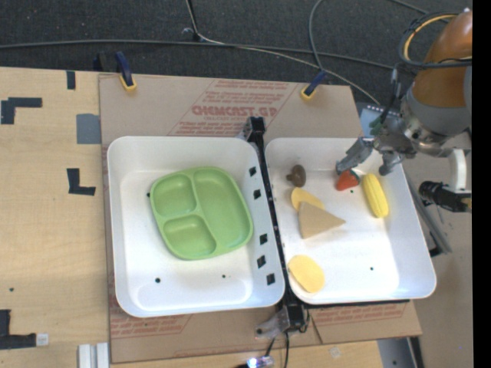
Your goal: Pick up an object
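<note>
Camera view is showing the gripper (370, 153) hanging over the upper right corner of the right bin (399, 274), fingers spread wide with nothing between them. The red object (347, 181) is lying just below the left finger, touching the bin floor. The yellow corn cob (374, 195) is lying just beside it, long axis roughly vertical in frame, crowding a descent.

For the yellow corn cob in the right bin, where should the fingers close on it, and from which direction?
Grip the corn cob across its narrow middle, coming straight down from above. It lies flat with its long axis running up and down the view, so the fingers should close left-right across it. The red piece sits close on its left, leaving little room there for a finger.
</note>
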`<state>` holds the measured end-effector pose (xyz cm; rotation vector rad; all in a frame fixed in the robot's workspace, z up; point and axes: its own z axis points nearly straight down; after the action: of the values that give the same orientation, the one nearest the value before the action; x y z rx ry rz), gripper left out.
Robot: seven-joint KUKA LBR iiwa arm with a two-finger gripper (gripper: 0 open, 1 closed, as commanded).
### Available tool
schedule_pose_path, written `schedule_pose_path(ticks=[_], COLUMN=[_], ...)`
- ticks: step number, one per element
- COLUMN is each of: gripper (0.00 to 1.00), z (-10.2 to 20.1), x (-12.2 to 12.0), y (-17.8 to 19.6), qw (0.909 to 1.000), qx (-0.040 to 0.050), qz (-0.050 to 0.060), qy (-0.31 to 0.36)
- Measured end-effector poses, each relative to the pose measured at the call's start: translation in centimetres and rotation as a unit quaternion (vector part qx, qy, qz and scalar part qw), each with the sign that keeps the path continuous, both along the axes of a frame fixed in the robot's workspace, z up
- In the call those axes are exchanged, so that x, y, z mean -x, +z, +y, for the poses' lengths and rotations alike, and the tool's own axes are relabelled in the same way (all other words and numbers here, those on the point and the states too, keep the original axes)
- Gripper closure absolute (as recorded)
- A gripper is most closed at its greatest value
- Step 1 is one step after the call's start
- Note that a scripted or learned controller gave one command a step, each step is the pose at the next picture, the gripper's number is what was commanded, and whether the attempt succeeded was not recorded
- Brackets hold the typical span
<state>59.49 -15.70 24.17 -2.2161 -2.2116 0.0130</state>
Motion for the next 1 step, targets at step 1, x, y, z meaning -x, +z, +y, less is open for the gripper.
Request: schedule_pose_path(ticks=[1], gripper=[0.00], z=[0.03], x=[-0.24], y=[0.70], qw=[1.0000], qx=[0.0010], qz=[-0.006], qy=[0.002])
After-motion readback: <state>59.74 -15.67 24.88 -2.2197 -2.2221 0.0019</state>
